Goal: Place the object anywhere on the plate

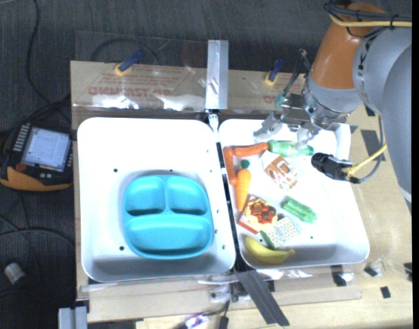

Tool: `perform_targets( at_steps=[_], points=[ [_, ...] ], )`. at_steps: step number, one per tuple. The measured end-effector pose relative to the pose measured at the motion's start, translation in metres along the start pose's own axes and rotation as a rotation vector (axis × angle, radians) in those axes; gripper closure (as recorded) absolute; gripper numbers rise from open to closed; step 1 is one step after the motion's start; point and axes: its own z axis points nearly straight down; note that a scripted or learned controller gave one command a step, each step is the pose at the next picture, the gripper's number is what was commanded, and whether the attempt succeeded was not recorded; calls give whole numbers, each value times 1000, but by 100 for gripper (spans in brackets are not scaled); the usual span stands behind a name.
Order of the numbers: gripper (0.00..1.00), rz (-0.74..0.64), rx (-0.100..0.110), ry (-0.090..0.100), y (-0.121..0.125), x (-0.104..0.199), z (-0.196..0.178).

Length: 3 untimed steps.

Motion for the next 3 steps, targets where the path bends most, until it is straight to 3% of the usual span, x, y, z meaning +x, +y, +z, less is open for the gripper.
perform_targets(
  at_steps=[1, 2, 3],
  points=[
    [0, 38, 0, 2, 11, 3, 2],
    [0, -307, 0, 4, -25, 93, 41],
    [0, -296, -1, 5, -35, 64, 41]
  ],
)
